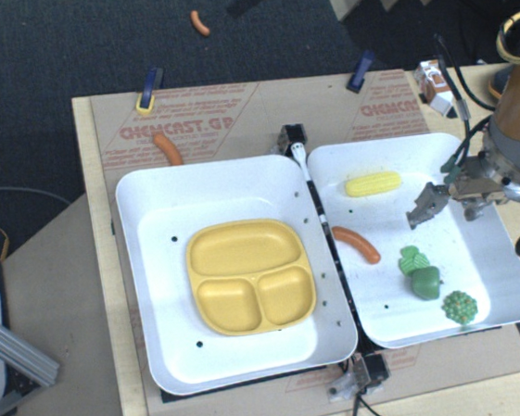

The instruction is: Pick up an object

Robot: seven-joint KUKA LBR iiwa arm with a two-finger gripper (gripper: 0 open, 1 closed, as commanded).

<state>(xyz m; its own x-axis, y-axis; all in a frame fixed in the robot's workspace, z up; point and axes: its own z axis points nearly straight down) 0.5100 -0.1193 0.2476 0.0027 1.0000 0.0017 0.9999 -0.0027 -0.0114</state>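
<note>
Pincer (441,202) hangs over the right bin (489,251), fingers spread wide, gripping nothing.
Corn (373,184) up-left of it, sausage (356,244) left, pepper (424,282) just below.

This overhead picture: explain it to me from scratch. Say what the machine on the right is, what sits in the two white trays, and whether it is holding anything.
One camera looks down at a slant on a bench. The grey machine entering from the picture's right is a robot arm; the gripper at its tip is a two-finger claw, hanging over the right bin. Its fingers look spread, with nothing between them, so it holds nothing.

The right bin contains toy food: a yellow corn cob, an orange sausage, a green pepper and a small broccoli.

The left bin holds a yellow divided plate.

A second orange sausage lies outside the bins on the brown board behind the left bin.
</note>
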